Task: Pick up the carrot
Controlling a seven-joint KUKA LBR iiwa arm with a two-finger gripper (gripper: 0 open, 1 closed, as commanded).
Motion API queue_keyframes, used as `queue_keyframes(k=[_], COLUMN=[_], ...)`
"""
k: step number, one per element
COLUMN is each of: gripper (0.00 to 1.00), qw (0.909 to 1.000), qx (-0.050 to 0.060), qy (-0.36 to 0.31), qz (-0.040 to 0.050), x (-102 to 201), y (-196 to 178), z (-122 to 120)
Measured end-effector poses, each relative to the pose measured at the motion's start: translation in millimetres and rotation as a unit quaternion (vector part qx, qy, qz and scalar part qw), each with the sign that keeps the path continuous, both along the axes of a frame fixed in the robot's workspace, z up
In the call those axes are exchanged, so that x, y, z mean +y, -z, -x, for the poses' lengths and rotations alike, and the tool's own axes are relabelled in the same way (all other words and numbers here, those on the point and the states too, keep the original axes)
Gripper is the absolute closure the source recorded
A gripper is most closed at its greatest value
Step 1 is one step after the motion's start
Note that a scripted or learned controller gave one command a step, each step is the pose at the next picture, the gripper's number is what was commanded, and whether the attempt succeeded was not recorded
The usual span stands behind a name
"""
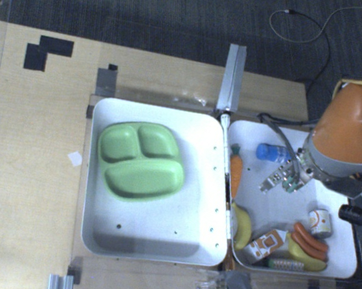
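The carrot (234, 174) lies along the right bin's (345, 266) nine o'clock wall, untouched. The end effector (286, 177) hangs near the bin's middle, at the carrot's three o'clock; whether it's wide or narrow I cannot tell. Looks like the approach step: next it must shift toward nine o'clock and descend.

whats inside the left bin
The left bin holds a green divided plate, its three compartments bare. What lies beneath the plate is covered. The carrot lies in the right bin.
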State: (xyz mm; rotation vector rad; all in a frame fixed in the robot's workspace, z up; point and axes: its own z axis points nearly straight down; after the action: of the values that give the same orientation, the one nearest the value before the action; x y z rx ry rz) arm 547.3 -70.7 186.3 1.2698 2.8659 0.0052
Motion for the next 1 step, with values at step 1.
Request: queue_keyframes(k=[1], gripper=[1.00], qw=[0.9889], qx=[0.002], qy=[0.148], qz=[-0.0009], x=[-4.5], y=[-2.6], z=[30.0])
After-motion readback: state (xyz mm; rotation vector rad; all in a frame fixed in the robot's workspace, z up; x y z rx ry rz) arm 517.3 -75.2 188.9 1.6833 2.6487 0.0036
